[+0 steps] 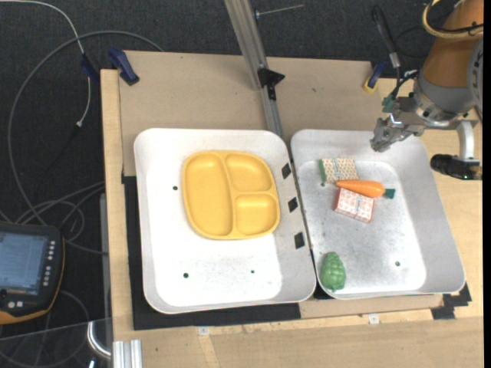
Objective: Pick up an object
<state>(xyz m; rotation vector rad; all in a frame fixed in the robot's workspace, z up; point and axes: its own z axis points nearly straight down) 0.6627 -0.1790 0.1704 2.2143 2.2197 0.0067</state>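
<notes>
Robotics lab: plywood bench (192,75) sitting on dark carpet, loose cables (46,129) trailing across the floor, teach pendant (27,271) lying at left, aluminium post (245,29) rising behind.

Yellow tray (230,194), left bin (153,205); pendant (27,271).

Fixed overhead camera, slanted down on both bins (153,205)

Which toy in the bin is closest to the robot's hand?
The small checkered block, at the back of the right bin. The carrot lies just past it, and the green toy sits farthest from the gripper.
</notes>
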